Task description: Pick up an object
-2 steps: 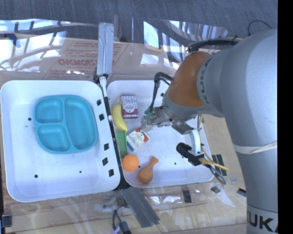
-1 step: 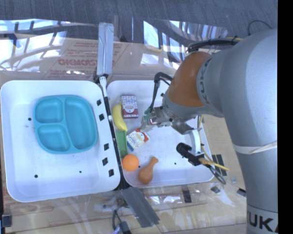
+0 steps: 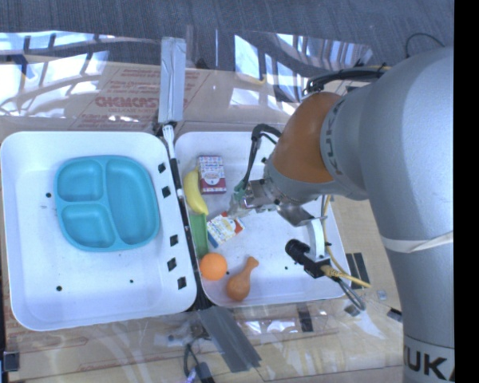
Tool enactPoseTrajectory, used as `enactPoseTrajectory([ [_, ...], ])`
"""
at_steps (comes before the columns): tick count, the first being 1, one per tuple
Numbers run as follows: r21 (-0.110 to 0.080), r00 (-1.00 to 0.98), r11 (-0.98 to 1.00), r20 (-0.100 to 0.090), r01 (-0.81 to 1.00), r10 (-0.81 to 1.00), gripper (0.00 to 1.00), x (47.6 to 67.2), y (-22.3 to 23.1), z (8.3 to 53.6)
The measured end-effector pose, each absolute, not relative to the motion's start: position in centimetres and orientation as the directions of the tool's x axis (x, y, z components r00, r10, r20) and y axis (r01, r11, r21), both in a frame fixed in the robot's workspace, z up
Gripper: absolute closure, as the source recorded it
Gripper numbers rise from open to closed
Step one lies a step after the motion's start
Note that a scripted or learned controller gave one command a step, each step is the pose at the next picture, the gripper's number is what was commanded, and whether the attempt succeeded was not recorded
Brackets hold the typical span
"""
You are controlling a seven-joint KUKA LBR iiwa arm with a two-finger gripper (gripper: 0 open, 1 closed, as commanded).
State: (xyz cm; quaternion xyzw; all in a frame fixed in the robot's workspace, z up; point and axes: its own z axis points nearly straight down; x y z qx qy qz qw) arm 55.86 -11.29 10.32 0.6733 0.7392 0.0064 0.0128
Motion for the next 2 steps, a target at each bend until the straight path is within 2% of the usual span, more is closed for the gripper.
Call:
enactPoseTrajectory([
  [1,0.03,-0.038,0.038,-0.008,0.999,0.999,0.0,50.6,-9.6,10.3],
  [2,-0.004,-0.217,0.217,0.002,0.976,0.976,0.0,52.8,-9.7,12.8],
])
